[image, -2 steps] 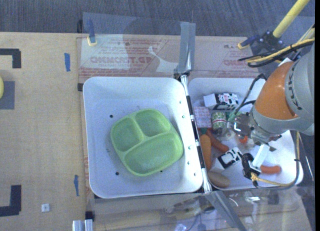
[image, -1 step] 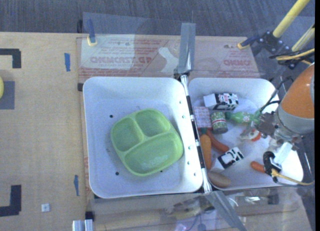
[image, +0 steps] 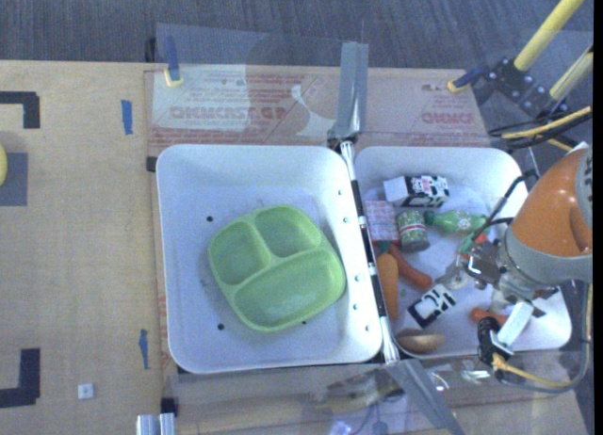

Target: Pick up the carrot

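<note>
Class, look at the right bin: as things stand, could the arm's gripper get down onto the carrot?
Probably yes. The carrot lies uncovered along the right bin's left wall, open from above. The wall and the red item touching it crowd a grasp. The gripper hovers nearby.

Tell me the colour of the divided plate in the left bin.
Light green. The three-compartment plastic plate shows plainly in the camera view, lying in the left white bin.

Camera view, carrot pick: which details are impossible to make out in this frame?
- Gripper: the wrist and its cables cover the fingers, so its state is unreadable.
- Carrot: it lies against the right bin's left wall; its lower end merges with a brown item.
- Small can: label too small to read.
- Orange piece: mostly hidden under the gripper.
</note>
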### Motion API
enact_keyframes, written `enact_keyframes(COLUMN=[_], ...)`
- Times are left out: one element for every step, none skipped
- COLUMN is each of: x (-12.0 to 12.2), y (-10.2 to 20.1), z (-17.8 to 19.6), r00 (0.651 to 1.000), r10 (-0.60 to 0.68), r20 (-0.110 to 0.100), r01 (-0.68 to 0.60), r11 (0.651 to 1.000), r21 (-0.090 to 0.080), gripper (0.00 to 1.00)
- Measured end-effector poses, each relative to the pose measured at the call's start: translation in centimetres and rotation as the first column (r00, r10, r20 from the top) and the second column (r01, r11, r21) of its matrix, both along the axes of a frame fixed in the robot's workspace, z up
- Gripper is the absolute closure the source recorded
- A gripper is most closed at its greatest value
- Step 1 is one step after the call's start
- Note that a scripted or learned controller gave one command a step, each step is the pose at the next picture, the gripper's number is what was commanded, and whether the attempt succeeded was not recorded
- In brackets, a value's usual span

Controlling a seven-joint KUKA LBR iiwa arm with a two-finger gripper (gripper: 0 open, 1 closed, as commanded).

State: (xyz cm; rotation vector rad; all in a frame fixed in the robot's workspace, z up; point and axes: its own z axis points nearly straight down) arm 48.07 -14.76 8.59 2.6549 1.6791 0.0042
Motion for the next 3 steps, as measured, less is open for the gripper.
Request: enact_keyframes(x=[0.1,3.2,3.2], y=[-0.1,3.4,3.6], z=[0.8,8.5,9.3], r00=[1.000,0.992,0.993], r10=[-0.001,-0.125,-0.121], r20=[0.001,-0.007,-0.012], r01=[0.001,0.125,0.121], r11=[1.000,0.992,0.993], r21=[-0.002,-0.002,-0.003], gripper=[1.00,1.00,1.00])
